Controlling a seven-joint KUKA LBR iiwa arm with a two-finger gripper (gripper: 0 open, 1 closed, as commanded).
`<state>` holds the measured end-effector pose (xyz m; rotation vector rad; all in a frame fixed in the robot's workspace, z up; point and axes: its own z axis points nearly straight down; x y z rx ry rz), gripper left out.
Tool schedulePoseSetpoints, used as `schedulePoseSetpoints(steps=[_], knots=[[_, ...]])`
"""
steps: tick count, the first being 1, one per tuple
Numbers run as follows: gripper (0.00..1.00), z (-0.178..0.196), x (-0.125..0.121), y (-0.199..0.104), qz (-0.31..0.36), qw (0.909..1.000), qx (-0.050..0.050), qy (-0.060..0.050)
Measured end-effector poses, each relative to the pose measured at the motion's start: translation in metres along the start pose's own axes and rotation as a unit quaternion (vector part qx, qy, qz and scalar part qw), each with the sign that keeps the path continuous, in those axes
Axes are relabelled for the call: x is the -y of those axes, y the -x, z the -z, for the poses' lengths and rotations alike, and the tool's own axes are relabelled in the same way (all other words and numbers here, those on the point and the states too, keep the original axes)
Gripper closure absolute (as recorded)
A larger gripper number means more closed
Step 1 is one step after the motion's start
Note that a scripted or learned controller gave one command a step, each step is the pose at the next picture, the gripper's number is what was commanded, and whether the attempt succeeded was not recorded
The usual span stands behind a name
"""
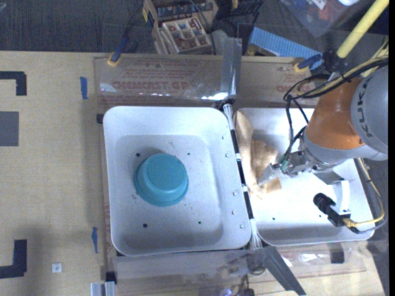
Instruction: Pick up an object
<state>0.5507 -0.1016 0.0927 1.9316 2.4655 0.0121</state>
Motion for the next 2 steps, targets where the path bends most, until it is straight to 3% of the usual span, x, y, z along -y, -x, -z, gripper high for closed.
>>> schedulePoseSetpoints(steps=[1,2], knots=[[1.0,0.011,-0.001,0.001,-0.001,1.0,0.0,0.002],[1.0,0.092,-0.075,-0.065,0.02,0.9998,-0.001,-0.005]])
